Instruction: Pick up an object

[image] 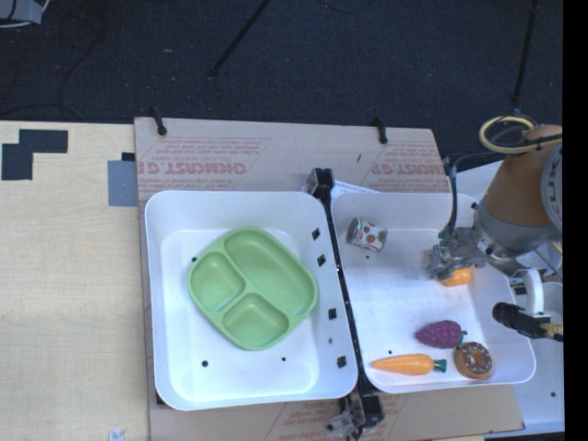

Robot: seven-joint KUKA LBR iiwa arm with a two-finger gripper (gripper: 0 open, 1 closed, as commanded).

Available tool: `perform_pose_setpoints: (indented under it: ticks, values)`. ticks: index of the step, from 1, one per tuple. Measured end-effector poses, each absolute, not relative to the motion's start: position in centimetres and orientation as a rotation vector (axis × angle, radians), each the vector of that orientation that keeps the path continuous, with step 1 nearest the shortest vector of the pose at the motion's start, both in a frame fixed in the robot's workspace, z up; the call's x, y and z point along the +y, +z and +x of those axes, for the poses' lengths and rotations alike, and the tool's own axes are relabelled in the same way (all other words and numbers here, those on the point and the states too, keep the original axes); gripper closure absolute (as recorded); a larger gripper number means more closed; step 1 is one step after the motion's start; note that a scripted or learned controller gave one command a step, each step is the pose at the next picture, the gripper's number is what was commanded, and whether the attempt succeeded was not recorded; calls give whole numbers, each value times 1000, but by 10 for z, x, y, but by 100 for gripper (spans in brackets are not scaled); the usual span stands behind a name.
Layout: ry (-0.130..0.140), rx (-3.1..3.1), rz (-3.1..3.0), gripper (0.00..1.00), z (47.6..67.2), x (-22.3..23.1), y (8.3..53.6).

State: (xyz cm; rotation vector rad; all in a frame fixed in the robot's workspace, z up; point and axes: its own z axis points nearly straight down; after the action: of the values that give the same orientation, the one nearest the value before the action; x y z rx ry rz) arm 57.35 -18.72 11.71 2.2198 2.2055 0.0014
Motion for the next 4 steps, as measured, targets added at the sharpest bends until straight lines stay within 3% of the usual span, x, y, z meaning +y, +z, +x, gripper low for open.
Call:
perform_pose_setpoints:
  ticks: [2, 3, 4]
  values:
    - [2, 2220, 2219, 100, 581, -193, 205]
    - [0, 2223, 2219, 100, 581, -194, 225]
    - [0, 2228, 2220, 100, 578, -146, 230]
